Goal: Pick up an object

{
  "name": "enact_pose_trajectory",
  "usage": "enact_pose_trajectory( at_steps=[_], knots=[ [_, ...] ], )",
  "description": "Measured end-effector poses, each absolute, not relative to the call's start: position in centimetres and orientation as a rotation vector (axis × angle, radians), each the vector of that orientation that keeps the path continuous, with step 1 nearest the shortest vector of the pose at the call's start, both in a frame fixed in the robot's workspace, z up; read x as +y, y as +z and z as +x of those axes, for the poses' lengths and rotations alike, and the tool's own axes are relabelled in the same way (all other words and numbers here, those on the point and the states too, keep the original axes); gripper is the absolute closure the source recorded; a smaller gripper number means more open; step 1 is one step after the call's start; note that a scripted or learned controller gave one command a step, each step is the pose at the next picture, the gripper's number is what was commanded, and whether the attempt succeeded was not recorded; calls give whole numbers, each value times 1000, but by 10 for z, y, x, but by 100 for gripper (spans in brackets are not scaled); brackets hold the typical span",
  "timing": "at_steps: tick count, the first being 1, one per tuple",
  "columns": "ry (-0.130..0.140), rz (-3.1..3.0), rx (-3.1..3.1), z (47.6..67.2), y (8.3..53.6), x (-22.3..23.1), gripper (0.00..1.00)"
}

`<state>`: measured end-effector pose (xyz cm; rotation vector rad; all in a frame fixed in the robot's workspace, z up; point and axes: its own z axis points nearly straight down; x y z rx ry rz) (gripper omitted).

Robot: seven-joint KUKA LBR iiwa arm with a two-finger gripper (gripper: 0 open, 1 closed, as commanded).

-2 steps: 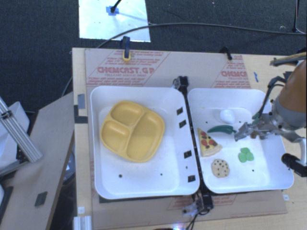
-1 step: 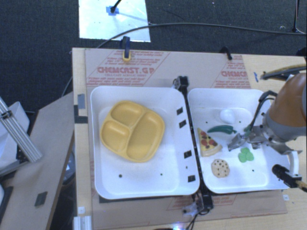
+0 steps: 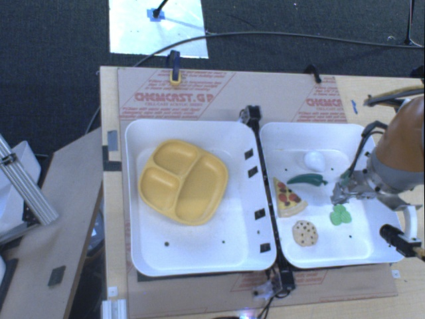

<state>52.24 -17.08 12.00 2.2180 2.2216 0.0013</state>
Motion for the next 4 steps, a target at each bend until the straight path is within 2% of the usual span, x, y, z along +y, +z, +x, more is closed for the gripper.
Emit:
enact_pose_trajectory(
  at_steps=[2,3,4],
  knots=[
    [6,2210,2222,519,231,-165,100],
    [2,2215,2225,520,231,-165,100],
    [4,2210,2232,522,237,-109,100]
  ],
)
